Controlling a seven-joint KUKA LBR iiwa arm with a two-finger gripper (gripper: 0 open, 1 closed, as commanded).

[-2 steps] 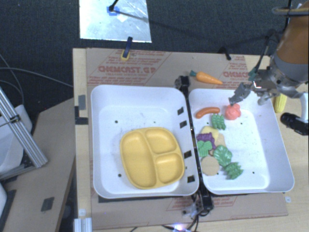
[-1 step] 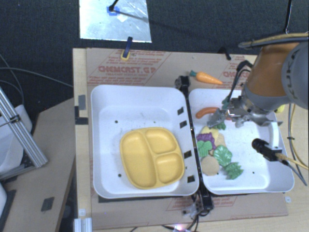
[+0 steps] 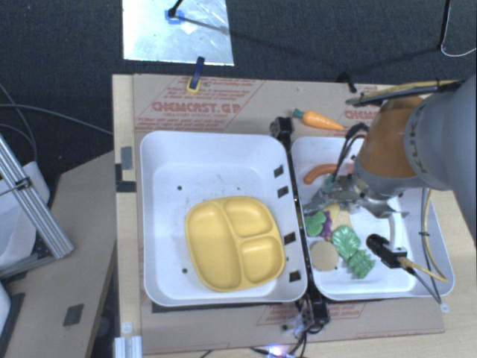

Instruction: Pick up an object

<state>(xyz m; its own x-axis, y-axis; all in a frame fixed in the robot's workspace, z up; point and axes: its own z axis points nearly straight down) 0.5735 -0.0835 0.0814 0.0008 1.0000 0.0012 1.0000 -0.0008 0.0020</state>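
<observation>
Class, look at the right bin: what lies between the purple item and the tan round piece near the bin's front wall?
In the camera view, only bare white bin floor separates the purple item from the tan round piece; the green toy lies beside them.

the grey arm with the orange band [image 3: 417,144] runs off the right edge and covers much of the right shallow white bin [image 3: 428,278]. its two-finger gripper [image 3: 328,200] is a dark blur, too indistinct to read. the reddish sausage-shaped toy [image 3: 320,171] is partly hidden behind cables. the purple lumpy toy [image 3: 315,223] is too small to identify.
</observation>
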